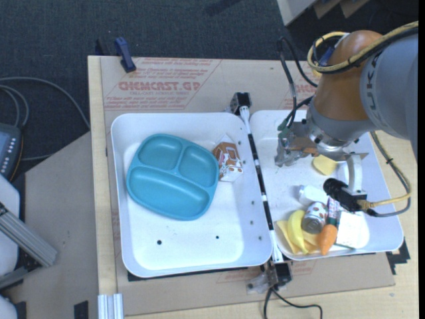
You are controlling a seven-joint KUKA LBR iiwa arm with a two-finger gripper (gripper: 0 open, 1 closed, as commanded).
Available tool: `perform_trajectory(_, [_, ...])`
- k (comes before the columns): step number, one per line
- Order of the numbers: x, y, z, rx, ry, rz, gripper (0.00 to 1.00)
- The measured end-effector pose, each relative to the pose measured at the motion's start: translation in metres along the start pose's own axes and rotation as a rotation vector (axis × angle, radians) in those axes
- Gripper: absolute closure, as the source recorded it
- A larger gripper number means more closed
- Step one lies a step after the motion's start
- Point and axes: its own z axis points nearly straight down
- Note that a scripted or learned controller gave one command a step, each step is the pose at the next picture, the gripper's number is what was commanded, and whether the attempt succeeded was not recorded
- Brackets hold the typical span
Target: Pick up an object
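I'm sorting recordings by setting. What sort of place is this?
Most likely a robotics lab bench rather than a home or kitchen: two white bins sit on a workbench, a grey and orange arm reaches in, and the toy food looks like test items.

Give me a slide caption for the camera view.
Pincer hovers in the right bin above piled items; blue plate lies in the left bin.

Bright, even overhead light, soft shadows, mild glare on white bins (179, 258), perhaps slightly blurred.
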Motion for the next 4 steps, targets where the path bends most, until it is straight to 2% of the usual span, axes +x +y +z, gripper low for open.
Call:
perform_trajectory(1, [-0.001, 0.000, 0.000, 0.001, -0.001, 0.000, 0.00])
perform_trajectory(2, [-0.058, -0.006, 0.000, 0.002, -0.002, 0.002, 0.00])
perform_trajectory(3, [-0.100, -0.014, 0.100, 0.002, -0.001, 0.002, 0.00])
perform_trajectory(4, [-0.065, -0.078, 0.101, 0.003, 0.000, 0.002, 0.00])
